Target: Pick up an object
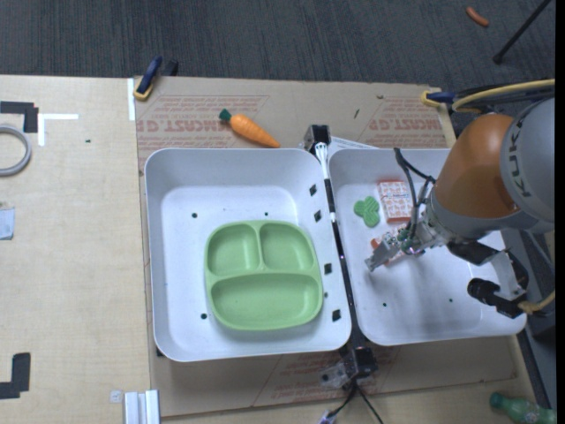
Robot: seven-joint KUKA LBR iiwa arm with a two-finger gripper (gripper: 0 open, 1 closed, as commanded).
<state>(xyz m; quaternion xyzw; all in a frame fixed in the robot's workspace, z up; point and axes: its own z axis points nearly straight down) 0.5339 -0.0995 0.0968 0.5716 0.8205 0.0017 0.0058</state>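
Two bins (177,325): gripper (381,256) hovers low in right one, near green toy (366,208); finger state cannot be determined.

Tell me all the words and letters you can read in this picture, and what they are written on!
"KU": dark letters on the grey robot arm, cut off at the picture's edge.
Red printed words on the brown cardboard sheet under the bins: they appear reversed and too blurred to read for sure.
Red and white card in the right white bin: it has print, but too small to read.
The green divided plate has no words.
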